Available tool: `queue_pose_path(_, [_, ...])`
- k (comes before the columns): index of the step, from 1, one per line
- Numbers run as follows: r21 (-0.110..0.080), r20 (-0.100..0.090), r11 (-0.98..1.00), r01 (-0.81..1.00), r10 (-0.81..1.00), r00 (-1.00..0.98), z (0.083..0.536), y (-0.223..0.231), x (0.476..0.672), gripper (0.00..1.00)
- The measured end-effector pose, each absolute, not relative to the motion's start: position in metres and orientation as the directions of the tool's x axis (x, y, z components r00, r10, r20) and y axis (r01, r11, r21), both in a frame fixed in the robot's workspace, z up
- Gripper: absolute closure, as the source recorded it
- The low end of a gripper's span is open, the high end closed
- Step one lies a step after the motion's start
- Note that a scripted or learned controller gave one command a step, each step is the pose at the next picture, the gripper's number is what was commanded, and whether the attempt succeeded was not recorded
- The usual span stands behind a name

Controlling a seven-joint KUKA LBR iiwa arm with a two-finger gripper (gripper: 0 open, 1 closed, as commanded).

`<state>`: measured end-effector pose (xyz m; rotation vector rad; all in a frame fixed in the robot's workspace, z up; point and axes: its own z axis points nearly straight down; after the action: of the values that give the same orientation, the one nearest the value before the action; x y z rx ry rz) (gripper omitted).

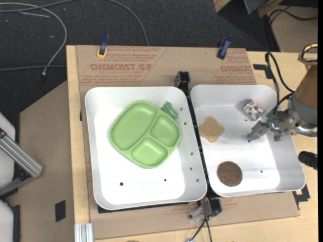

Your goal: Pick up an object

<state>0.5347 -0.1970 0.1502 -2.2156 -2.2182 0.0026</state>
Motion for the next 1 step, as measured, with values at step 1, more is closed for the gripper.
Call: queue_pose_path(1, [-0.007,0.004,0.000,1.000,1.000,0.000,0.0875,-0.1971,0.5291,0.00])
